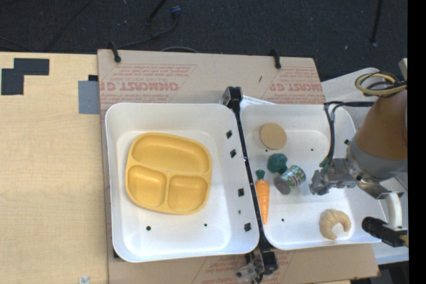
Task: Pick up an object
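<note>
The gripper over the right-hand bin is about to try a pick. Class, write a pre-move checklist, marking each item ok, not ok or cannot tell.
1. Gripper is inside the right white bin: ok.
2. A target lies close by: the small silver can with a green label is just left of the gripper: ok.
3. Can stands clear of its neighbours: not ok; the dark green lump and the orange carrot crowd it.
4. Gripper opening wide enough for the can: cannot tell.
5. Beige croissant and round tan disc lie off the approach line: ok.
6. Yellow compartment tray sits apart in the left bin: ok.
</note>
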Motion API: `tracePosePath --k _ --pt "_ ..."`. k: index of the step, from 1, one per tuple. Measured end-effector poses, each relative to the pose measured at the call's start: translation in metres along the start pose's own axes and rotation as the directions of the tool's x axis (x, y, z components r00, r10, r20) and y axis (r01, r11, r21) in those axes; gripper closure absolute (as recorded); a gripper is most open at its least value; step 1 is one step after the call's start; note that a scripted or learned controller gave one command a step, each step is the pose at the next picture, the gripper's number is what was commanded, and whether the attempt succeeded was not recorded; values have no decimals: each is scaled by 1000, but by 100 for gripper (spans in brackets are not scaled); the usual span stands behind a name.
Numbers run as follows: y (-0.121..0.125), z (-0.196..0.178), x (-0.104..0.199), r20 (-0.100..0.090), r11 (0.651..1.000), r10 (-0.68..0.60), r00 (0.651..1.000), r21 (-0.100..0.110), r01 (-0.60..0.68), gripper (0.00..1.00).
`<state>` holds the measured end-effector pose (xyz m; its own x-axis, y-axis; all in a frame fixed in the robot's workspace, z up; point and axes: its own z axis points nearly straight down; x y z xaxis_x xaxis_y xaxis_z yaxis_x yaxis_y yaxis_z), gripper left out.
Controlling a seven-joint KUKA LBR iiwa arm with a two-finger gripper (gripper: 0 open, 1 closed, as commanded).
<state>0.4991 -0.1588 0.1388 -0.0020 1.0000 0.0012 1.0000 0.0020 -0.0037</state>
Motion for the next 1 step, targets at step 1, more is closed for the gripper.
tracePosePath --k 1 --pt "-5 -50 8 0 1000 -1 1000 0 1 100"
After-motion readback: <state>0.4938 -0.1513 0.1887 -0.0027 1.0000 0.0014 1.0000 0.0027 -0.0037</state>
